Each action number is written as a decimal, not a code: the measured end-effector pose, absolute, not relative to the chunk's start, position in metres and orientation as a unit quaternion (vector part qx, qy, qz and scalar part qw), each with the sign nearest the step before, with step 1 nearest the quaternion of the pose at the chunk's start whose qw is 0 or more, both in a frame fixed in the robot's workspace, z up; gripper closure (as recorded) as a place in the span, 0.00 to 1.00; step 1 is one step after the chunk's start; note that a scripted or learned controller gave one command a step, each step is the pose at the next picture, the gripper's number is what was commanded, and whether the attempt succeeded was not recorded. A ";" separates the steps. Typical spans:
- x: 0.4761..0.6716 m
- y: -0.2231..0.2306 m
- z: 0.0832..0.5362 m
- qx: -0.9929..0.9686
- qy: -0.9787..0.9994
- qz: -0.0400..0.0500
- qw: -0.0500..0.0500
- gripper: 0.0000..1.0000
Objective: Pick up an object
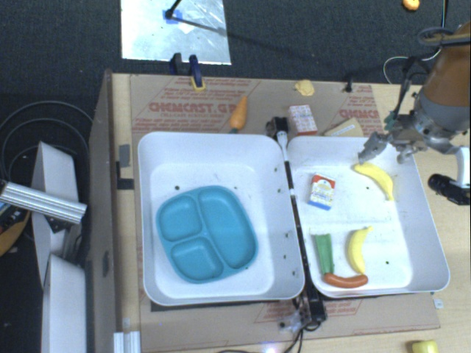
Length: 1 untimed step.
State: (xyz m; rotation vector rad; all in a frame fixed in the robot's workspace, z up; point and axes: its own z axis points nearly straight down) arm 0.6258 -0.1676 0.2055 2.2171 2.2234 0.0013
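Note:
The right bin (412,219) holds a yellow banana (376,178) near its far edge, a second banana (357,247) lower down, a small red and white carton (321,191), a green block (323,251) and a red sausage (346,279). My gripper (385,147) hangs at the bin's far right corner, just above and behind the upper banana, with nothing seen between its fingers. The fingers look spread apart.
The left bin (162,160) holds a blue divided plate (207,232). Behind the bins on the cardboard lie a carrot (238,113), a small box (302,119) and a yellow lump (305,88). Cables trail by the arm on the right.

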 end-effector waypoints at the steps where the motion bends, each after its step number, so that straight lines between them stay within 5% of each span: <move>1: 0.519 -0.101 0.094 0.706 0.708 -0.004 -0.009 0.00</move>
